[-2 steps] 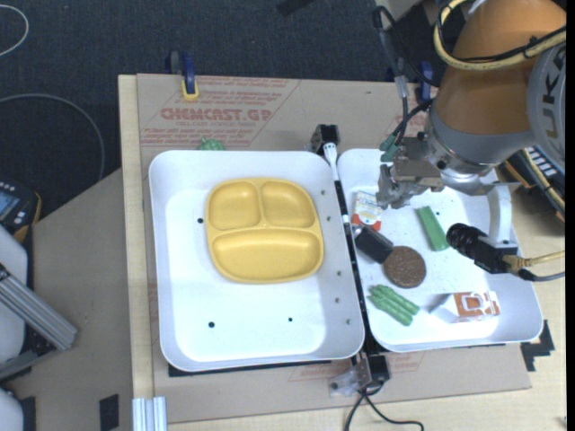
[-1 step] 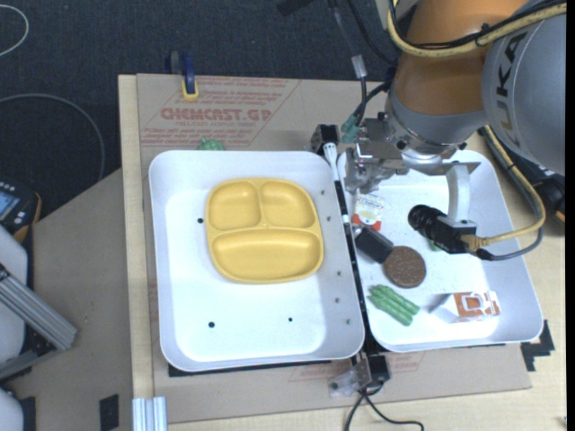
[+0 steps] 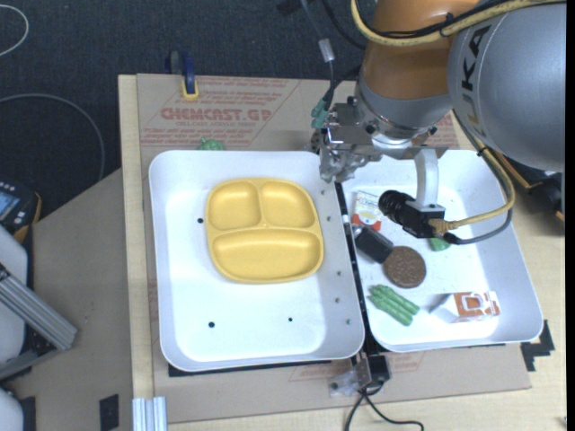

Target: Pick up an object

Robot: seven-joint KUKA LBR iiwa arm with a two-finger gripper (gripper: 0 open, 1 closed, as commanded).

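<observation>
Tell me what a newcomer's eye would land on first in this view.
First, the yellow tray, three compartments, alone in the left bin. Next, the arm with its orange band, looming over the top right, its end effector low near the bins' shared edge. Then the clutter in the right bin: a brown disc, a green piece and a small white and orange box.

– What can't you make out here?
– The grey arm with the orange band (image 3: 422, 43) runs off the top and right edges, and its bulk covers the far corner of the right shallow white bin (image 3: 503, 241).
– And the two-finger gripper (image 3: 340, 162)?
– It sits over the seam between the bins, too small and cluttered to read.
– Anything else?
– The print on the small white-and-orange carton (image 3: 469, 305) is blurred.
</observation>
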